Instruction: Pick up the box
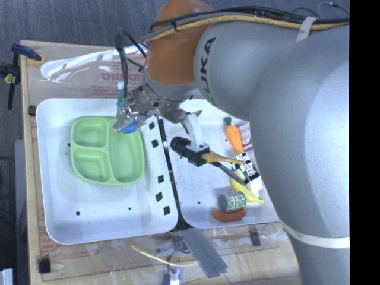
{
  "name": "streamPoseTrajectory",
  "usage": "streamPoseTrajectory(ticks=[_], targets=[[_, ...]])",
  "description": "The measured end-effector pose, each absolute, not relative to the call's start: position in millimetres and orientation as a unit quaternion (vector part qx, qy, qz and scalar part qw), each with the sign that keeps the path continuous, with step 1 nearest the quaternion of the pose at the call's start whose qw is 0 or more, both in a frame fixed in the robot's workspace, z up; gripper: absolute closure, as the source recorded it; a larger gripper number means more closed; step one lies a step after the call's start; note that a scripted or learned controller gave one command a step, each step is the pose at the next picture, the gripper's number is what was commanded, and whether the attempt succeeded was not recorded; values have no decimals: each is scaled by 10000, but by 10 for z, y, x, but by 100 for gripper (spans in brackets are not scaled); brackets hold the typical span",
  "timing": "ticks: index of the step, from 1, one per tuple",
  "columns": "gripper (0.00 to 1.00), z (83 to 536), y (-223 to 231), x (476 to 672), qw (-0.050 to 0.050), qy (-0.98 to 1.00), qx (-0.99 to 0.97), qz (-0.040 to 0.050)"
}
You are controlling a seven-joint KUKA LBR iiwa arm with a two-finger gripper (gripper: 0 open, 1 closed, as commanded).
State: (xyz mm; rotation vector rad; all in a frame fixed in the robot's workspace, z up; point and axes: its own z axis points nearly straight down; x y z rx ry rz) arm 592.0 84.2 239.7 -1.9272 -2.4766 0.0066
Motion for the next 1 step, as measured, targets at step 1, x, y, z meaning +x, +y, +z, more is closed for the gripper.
streamPoseTrajectory(ticks=[1], targets=[[100,1881,576,5464,30,-9133,-4073,7]])
